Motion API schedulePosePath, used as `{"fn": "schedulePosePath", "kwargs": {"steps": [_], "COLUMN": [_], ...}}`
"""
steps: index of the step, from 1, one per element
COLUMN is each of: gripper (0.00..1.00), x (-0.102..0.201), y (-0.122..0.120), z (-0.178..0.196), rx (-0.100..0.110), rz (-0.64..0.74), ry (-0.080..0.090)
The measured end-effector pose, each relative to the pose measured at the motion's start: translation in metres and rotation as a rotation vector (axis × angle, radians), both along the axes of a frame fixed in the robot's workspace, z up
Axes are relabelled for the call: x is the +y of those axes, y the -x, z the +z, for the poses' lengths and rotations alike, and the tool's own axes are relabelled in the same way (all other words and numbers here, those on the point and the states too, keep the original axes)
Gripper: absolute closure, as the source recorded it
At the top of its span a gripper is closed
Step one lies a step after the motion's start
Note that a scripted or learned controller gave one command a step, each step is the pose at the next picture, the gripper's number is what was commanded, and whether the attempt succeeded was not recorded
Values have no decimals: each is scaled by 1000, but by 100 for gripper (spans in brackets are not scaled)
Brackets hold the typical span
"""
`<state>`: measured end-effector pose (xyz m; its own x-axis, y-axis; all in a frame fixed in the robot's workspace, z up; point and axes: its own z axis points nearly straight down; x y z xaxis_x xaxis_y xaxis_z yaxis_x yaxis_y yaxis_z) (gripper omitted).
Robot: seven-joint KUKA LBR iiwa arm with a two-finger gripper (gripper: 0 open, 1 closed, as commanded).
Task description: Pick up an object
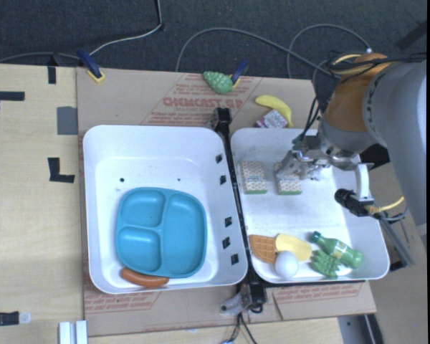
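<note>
In the right bin [358,253], toward its far side, my claw [292,165] hangs low over the right waffle [289,185], with the left waffle [254,177] just beside it. I cannot tell whether the claw is parted or closed. To do this well, I should centre over the right waffle, straddle its short edges, keep off its neighbour, press down to the bin floor, then close firmly.

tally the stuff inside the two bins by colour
blue: 1, tray
orange: 2, sausage, waffle
green: 2, bottle, leafy toy
yellow: 1, lemon piece
white: 1, egg
checkered pale: 2, sponge blocks
total: 9
</note>
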<state>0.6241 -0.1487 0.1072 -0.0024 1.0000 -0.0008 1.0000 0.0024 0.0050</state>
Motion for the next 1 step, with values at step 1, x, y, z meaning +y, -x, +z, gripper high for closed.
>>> {"fn": "schedulePosePath", "kwargs": {"steps": [1], "gripper": [100], "x": [101], "y": [41], "z": [77], "rx": [6], "rz": [1], "ry": [-2]}}
